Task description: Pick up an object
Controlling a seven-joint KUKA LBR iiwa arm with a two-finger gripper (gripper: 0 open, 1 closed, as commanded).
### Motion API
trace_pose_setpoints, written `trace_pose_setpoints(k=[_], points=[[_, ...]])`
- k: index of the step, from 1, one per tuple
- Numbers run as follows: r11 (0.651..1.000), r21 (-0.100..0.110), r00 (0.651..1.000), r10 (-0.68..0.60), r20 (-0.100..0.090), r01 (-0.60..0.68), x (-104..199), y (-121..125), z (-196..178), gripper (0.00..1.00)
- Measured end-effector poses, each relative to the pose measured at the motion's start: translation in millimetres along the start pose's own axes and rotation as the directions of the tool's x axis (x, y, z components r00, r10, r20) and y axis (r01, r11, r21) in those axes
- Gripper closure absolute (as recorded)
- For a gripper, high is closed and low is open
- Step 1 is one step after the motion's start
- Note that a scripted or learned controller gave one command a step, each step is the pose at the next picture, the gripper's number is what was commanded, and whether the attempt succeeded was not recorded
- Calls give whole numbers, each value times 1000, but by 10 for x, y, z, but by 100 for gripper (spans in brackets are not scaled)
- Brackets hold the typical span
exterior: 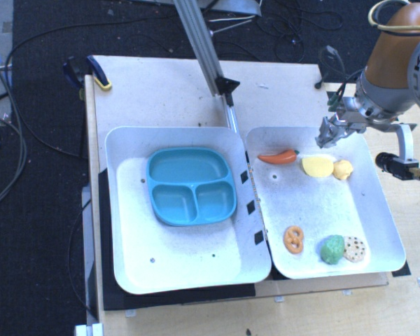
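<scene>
Toys lie scattered in the right bin (378, 208) on the surface (161, 89). Nearest, at about five o'clock in that bin, a speckled cookie (355, 248) touches a green lump (332, 249), with a pretzel (293, 239) just beside them toward seven o'clock. Farther back, near twelve o'clock, an orange carrot (278, 157), a yellow lemon-like piece (318, 166) and a smaller yellow piece (343, 169) sit in a row. The left bin (126, 257) holds a blue divided tray (192, 186). The gripper (327, 137) hangs just beyond the yellow pieces — nothing between its fingers, and whether they are open or closed I cannot tell.
</scene>
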State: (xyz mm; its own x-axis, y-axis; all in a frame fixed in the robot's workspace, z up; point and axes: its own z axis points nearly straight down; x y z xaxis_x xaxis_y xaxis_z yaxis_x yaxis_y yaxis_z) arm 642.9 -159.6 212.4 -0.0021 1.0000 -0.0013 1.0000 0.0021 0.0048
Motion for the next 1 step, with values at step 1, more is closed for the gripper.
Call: trace_pose_setpoints(k=[1], points=[[1000, 5, 1000, -3, -2, 3, 500, -22, -2, 100]])
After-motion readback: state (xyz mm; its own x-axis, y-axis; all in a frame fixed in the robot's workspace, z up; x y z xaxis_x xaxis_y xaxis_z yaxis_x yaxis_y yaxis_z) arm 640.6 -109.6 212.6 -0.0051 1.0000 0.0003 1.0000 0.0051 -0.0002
